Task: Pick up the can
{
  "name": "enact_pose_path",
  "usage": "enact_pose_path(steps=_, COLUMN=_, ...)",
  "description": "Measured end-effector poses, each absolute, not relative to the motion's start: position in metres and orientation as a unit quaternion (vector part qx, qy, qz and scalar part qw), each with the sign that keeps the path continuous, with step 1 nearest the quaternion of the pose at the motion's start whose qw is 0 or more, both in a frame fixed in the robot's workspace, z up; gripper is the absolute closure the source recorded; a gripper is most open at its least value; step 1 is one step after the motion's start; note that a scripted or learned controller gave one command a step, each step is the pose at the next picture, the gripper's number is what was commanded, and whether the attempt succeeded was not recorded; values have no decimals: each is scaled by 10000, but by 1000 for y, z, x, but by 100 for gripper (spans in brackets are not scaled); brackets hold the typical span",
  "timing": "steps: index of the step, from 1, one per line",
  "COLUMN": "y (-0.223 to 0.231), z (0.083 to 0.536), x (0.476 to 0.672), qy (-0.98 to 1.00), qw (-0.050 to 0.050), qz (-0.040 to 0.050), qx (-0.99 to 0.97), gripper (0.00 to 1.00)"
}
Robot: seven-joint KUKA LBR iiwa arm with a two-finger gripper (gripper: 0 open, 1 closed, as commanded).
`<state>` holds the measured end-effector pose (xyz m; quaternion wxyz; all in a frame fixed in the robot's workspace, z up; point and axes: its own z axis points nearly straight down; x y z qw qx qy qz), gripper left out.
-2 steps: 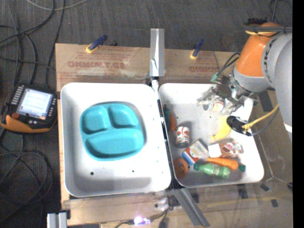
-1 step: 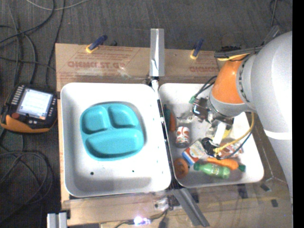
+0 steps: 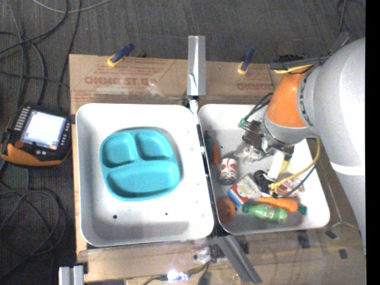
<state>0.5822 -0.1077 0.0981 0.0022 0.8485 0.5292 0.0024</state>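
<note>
A dark carpeted floor with loose cables surrounds a bench point(image 3: 89, 94) topped with brown board, on which 2 shallow white bins sit side by side. 2 clamps with blue and yellow handles grip the board's far edge. A handheld control pad point(image 3: 37, 136) with a lit screen lies on the floor to the left of the bench.

The left bin point(image 3: 89, 218) holds 1 turquoise tray point(image 3: 141, 163) with 3 compartments, lying flat near the bin's centre.

The right bin point(image 3: 317, 209) holds the loose items. The can point(image 3: 228, 170), red and white, lies just right of the divider between the bins, near the middle of the bin's left side. An orange-handled tool point(image 3: 212, 149) lies along the divider just beside it. Towards the near edge lie a brown round object point(image 3: 225, 208), a small carton point(image 3: 244, 192), a green bottle point(image 3: 266, 212) and a carrot point(image 3: 279, 203), grouped closely together.

The arm point(image 3: 332, 100) reaches in from the right, its orange band above the wrist. The gripper point(image 3: 252, 148) hangs over the right bin, just beside the can on its far right. How wide the gripper stands cannot be told, and no object is visibly held by it.
</note>
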Motion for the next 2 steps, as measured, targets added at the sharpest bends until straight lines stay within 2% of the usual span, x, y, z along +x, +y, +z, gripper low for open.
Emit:
enact_pose_path(steps=1, y=-121, z=91, x=604, qy=4485, qw=13, qz=40, qx=8938, gripper=100)
enact_pose_path(steps=2, y=-130, z=110, x=664, qy=4336, qw=11, qz=-23, qx=9011, gripper=100)
